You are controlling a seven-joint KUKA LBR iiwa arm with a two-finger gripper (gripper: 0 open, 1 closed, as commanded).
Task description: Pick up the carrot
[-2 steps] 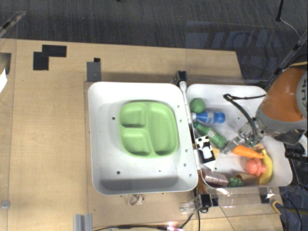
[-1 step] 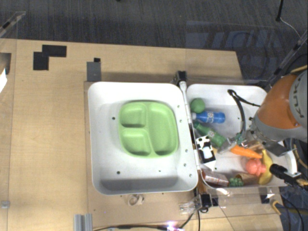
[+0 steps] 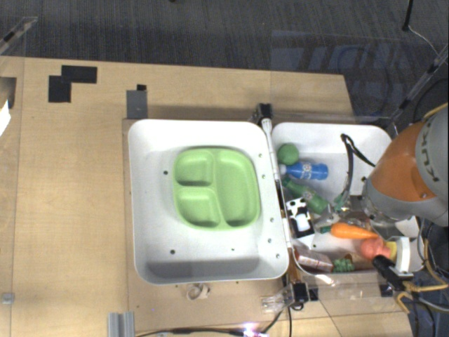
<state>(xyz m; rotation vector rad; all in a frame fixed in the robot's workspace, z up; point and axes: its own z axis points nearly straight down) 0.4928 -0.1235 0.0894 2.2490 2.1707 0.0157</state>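
Carrot (image 3: pixel 353 232) is lying on its side in the right bin (image 3: pixel 372 133), toward the near end, its orange body running roughly left to right with the thicker end toward the arm. Arm (image 3: pixel 414 170) is reaching in from the right, its orange band and grey wrist hanging over the right bin's right portion. Hand (image 3: pixel 342 215) is sitting low in the clutter just above the carrot; whether it is released or clenched cannot be told, and nothing is showing as grasped in it.

Other contents of the right bin are crowding the carrot. A green ball (image 3: pixel 287 153) is resting at the far left corner, with a blue bottle (image 3: pixel 306 171) lying just beside it. A black-and-white block (image 3: pixel 300 213) is sitting against the bin's left wall, near the carrot's thin end. A pinkish-red item (image 3: pixel 373 247) is lying just beside the carrot's thicker end, and a small green piece (image 3: pixel 343 264) is sitting near the front wall. A black cable (image 3: pixel 349 161) is looping over the bin's far half.

Left bin (image 3: pixel 151 209) is holding a light green divided tray (image 3: pixel 215 187), lying flat near the middle. Both bins are resting side by side on the wooden desk (image 3: pixel 63 209).
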